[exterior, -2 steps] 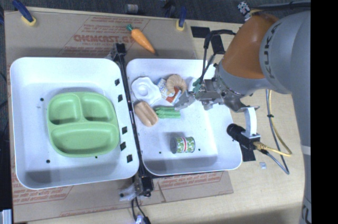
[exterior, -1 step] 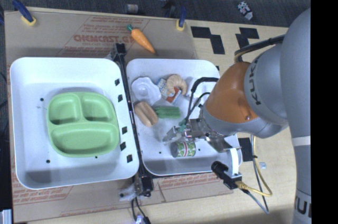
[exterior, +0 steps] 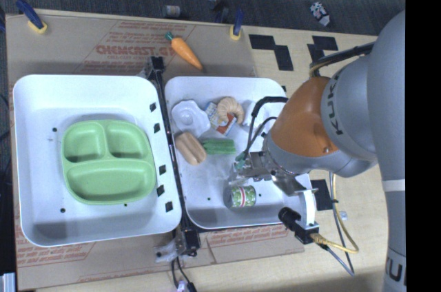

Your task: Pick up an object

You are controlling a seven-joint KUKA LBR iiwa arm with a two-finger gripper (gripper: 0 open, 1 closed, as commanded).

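Observation:
The right bin [exterior: 207, 87] holds several small objects. A green-and-white can [exterior: 242, 197] lies on its side near the front wall. A tan bread roll [exterior: 190, 147] and a green pod-like piece [exterior: 219, 146] lie at mid-left. Behind them are a white object [exterior: 188, 114] and a tan croissant-shaped toy [exterior: 228, 109]. My gripper [exterior: 244, 172] hangs low in this bin, just above and behind the can, to the right of the green piece. The wrist hides its tips.
The left bin [exterior: 31, 98] holds a green divided plate [exterior: 107, 161]. An orange toy carrot [exterior: 185, 52] lies on the cardboard behind the bins. Cables trail from the arm over the right bin's front right corner [exterior: 303, 225].

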